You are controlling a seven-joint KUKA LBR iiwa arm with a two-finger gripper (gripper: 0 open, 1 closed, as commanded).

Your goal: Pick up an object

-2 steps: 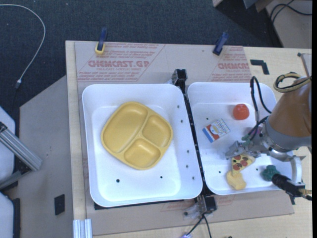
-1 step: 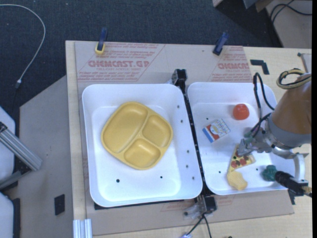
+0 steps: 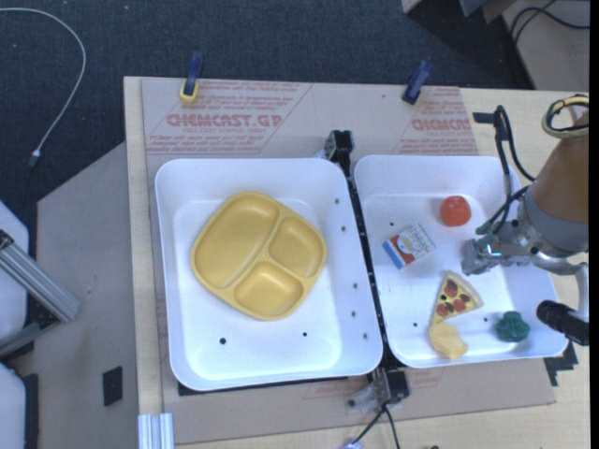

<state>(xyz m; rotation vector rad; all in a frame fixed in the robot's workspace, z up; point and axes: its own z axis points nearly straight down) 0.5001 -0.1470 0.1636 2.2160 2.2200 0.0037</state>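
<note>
Open floor mid right bin (image 3: pixel 374 279), pizza slice (image 3: pixel 456 296), red ball (image 3: pixel 455 210), green toy (image 3: pixel 511 325) crowding its right half

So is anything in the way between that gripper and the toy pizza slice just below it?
Nothing visible is. The gripper hangs over the right bin, and the pizza slice lies just beneath and to its left with bare bin floor between. The red ball, small carton and green toy all sit off to the sides.

Bright, even overhead light; the white bins (image 3: pixel 187 344) nearly glare. Shadows are soft and short. Slightly grainy overall, with the dark floor (image 3: pixel 281 26) dim by comparison.
</note>
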